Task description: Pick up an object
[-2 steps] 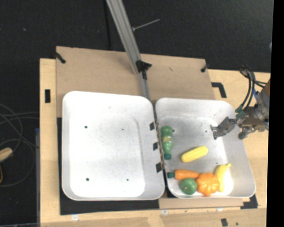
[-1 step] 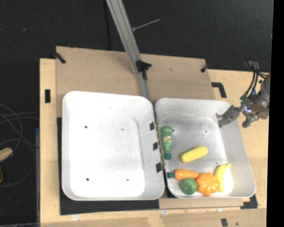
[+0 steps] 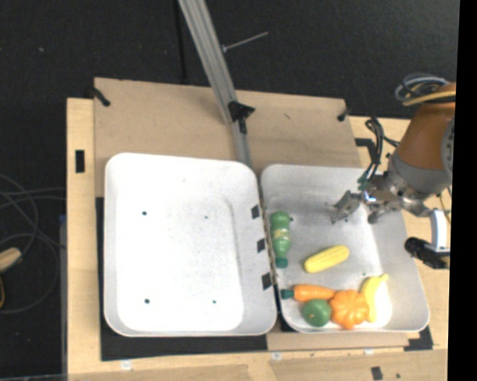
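Near the right bin's (image 3: 393, 230) middle lies a yellow corn cob (image 3: 327, 258), long axis slanting up toward the right. Above it hovers the claw (image 3: 355, 205), spread apart, grasping nothing.

Two bins are set side by side on the counter (image 3: 80, 219). In the right bin (image 3: 317, 188), a bottle (image 3: 280, 236) is laid along the 9 o'clock wall, with the corn cob (image 3: 327, 258) at centre. A carrot (image 3: 312, 292), lime (image 3: 316, 312), pumpkin (image 3: 350, 308) and banana (image 3: 375, 295) are clustered around 6 o'clock. The end effector (image 3: 355, 204) is placed over 1 o'clock.
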Controlling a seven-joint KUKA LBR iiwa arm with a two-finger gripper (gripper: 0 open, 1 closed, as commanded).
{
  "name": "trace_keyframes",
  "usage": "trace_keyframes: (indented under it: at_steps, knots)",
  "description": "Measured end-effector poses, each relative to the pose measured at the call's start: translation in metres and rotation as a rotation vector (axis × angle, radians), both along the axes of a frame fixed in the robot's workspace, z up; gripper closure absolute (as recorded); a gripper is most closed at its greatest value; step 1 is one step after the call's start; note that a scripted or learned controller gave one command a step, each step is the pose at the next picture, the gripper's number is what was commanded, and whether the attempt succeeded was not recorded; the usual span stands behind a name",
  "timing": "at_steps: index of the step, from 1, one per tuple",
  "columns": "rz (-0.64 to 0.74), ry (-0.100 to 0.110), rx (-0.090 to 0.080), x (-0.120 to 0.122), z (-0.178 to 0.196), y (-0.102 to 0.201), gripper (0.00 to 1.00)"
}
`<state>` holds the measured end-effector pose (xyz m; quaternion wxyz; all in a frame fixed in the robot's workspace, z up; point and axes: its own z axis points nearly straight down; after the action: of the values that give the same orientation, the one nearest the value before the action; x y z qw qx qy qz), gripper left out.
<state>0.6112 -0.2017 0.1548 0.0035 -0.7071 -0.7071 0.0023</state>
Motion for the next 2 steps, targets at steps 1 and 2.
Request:
trace_keyframes:
  at_steps: [1, 2]
  knots:
    - [0.003, -0.016, -0.002, 0.033, 0.091, 0.043, 0.0]
    - [-0.003, 0.0, -0.001, 0.034, -0.053, -0.003, 0.0]
